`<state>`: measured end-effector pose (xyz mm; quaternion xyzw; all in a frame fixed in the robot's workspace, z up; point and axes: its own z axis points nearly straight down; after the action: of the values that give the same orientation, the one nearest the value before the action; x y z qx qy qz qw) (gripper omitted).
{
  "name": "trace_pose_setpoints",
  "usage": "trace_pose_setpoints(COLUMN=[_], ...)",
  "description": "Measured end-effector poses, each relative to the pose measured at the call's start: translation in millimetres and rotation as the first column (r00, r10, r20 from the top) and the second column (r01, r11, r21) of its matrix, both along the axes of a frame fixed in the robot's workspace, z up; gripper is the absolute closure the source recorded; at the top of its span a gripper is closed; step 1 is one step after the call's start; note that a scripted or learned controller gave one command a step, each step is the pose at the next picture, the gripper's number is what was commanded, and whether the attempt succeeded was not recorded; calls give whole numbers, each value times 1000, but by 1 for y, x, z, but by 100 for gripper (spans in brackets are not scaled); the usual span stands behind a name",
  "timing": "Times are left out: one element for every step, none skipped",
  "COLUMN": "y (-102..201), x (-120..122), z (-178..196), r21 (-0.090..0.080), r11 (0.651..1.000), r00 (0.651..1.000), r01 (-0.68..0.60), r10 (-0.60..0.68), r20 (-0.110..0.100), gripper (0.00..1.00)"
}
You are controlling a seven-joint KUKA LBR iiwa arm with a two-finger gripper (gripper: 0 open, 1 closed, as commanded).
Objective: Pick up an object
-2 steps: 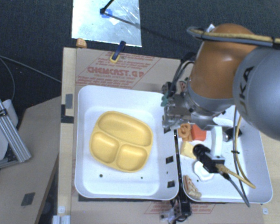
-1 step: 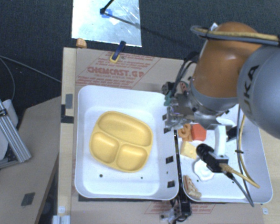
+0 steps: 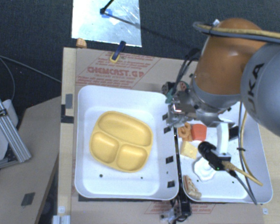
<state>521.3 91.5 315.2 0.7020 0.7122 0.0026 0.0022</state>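
My gripper (image 3: 177,112) hangs low over the far left part of the right bin (image 3: 249,186), close to the wall between the two bins. Just in front of it lie a small orange toy (image 3: 184,132) and a red-orange block (image 3: 199,132), side by side. A pale yellow wedge (image 3: 189,150) rests nearer the camera. A white lump (image 3: 204,172) sits further forward, and a brown and white piece (image 3: 192,188) lies in the bin's front left corner. The arm's bulk hides the back of this bin.
The left bin (image 3: 83,177) holds a yellow divided plate (image 3: 121,141) at its middle. Behind the bins, a cardboard sheet (image 3: 119,71) carries a small blue and yellow item (image 3: 118,51). A shiny sheet (image 3: 107,15) lies further back.
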Motion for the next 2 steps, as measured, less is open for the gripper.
trace_pose_setpoints(y=[33, 40], x=[12, -21], z=[-158, -231], r21=[0, 0], r11=[1000, 1000], r00=[1000, 1000], r01=[8, 14], r10=[-8, -14], r20=[-12, -1], gripper=[100, 100])
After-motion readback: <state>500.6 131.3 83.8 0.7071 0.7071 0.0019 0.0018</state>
